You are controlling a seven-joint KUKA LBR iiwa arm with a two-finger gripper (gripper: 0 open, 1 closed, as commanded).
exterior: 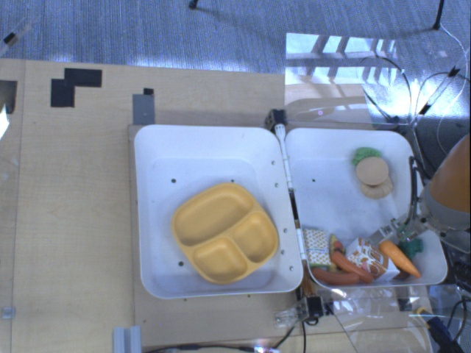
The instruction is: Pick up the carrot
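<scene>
Several items are crowded in the near right corner of the right bin point(316, 153): the carrot point(401, 259) is lodged against a crinkled packet point(366, 257) and a red sausage point(346, 265). A clean grasp is best made across its free orange body. Whether the gripper point(397, 231) is apart or together cannot be told. Farther back, the arm point(449, 190) is cut off.

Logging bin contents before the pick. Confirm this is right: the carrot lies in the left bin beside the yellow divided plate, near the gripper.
Not quite. The camera view shows the carrot in the right bin, near the gripper. The yellow divided plate sits in the left bin.
</scene>
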